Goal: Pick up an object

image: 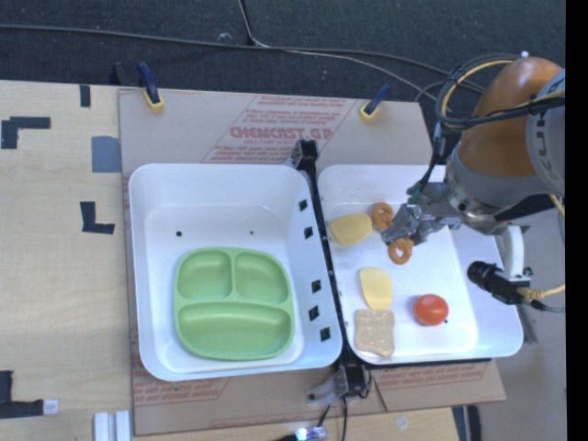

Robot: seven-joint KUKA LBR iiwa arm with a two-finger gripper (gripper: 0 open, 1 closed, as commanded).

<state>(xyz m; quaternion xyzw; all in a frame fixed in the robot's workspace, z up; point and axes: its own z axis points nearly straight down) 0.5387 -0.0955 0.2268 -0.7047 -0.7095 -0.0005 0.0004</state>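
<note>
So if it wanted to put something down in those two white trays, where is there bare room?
Left bin: a bare strip behind the green plate. Right bin: bare floor at the far-left corner, behind the yellow piece. Crowded near the gripper, pretzels, cheese, cracker and tomato.

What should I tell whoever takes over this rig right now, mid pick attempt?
Pincer: low in the right bin, among the two brown pretzel-like rings; whether it is open or shut cannot be read from the camera view.
Right bin also holds a yellow piece by the divider, a second yellow piece, a tan slice and a red tomato.
Left bin: green divided plate.
Done: arm has reached the rings.
Left: confirm a grasp and lift; nothing is visibly held yet.
</note>
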